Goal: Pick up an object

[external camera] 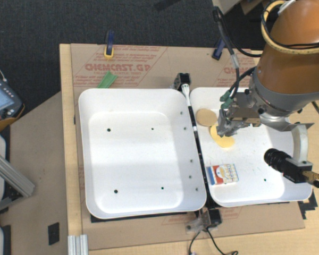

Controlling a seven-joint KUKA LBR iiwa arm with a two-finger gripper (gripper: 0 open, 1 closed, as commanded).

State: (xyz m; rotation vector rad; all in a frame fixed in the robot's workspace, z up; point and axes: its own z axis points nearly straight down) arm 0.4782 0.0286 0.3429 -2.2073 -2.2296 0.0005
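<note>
Camera view, gripper [226, 129] down at a yellow piece [226, 142], right bin [258, 161] (its grip, cannot tell)

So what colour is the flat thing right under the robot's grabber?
The flat thing is pale yellow, best seen in the camera view.

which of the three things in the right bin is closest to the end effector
The yellow piece, partly covered by the end effector. The tan disc lies a little farther off, and the printed white card sits well apart.
</note>
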